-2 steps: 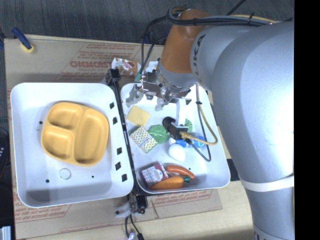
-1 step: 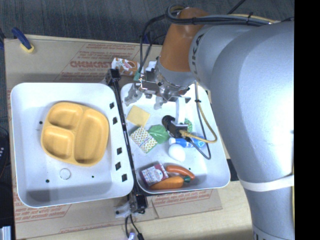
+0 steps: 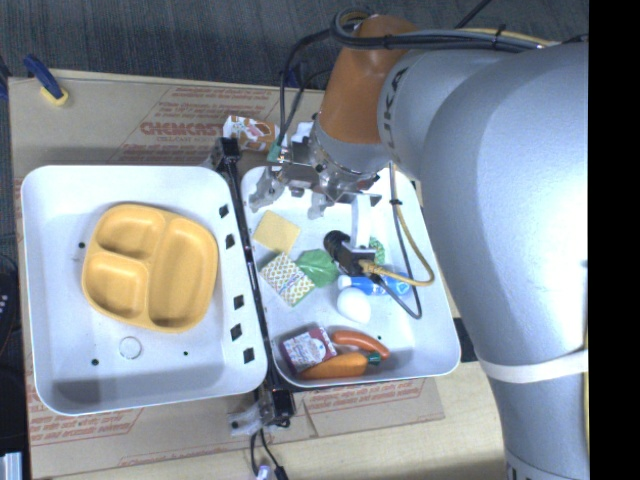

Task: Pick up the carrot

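Grey and bulky, the arm (image 3: 500,188) looms nearest our lens on the right, an orange band (image 3: 355,88) above its wrist. Below it, at the near end of the right bin (image 3: 432,346), we find the carrot (image 3: 335,368) lying flat along the near wall, pressed against a red packet (image 3: 308,348), with a red sausage (image 3: 360,342) just behind it. Farther in lie a white egg (image 3: 352,306), a small blue thing (image 3: 390,288) we cannot identify, a green scrap (image 3: 318,266), a checked packet (image 3: 287,278) and a yellow block (image 3: 277,233). At the bin's far end hangs the claw (image 3: 290,193), its fingers spread apart with nothing between them, well apart from the carrot. In the left bin (image 3: 55,368) rests a yellow divided plate (image 3: 150,266). As we judge it, the main risk is a wrong grab: the sausage is close in colour and shape, the packet crowds the carrot, and the wall leaves a finger little room, so the claw may pinch a neighbour or jam on the rim. The arm covers the right bin's far right side, and we cannot tell whether carrot and sausage touch.
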